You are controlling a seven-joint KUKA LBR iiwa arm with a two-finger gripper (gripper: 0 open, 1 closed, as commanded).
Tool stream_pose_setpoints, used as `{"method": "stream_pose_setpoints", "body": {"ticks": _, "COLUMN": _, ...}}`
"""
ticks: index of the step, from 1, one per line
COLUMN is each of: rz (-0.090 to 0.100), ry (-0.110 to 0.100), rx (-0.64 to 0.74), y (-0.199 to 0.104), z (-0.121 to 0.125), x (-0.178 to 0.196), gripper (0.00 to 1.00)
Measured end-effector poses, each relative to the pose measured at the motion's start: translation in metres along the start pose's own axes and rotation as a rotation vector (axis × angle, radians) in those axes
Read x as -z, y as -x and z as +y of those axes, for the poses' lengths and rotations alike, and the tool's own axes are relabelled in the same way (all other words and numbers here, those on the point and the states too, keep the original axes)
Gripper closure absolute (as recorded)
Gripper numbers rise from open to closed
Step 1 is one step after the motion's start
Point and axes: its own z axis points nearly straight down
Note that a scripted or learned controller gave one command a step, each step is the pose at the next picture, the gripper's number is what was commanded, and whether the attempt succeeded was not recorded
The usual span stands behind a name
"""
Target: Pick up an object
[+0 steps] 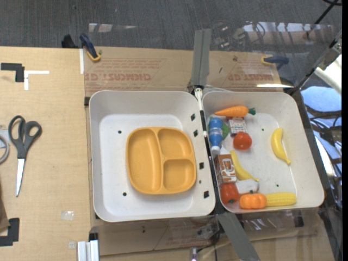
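Down front, corn (280,199) and a small orange (253,201) sit at the right bin's (302,145) six o'clock; claw state, cannot tell. Banana (280,144) lies alone at three o'clock: light, stiff, slick plastic by the look. Best pinched across its middle. Left, a yellow tray (161,160).

Red block lettering runs across the cardboard sheet (133,72) lying behind the left white bin (98,145), printed so that it reads reversed and upside down from the camera; it cannot be made out with certainty. A second line of the same red print crosses the cardboard panel (244,75) behind the right white bin (304,145), also reversed and not legible. Inside the right bin, a small white packet (237,125) and a brown-and-white box (226,168) carry printed labels too small and blurred to read.
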Motion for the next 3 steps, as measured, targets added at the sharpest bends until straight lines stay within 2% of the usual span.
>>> {"method": "stream_pose_setpoints", "body": {"ticks": 3, "rz": -0.012, "ry": 0.0, "rx": 0.013, "y": 0.001, "z": 0.006, "x": 0.028, "gripper": 1.0}}
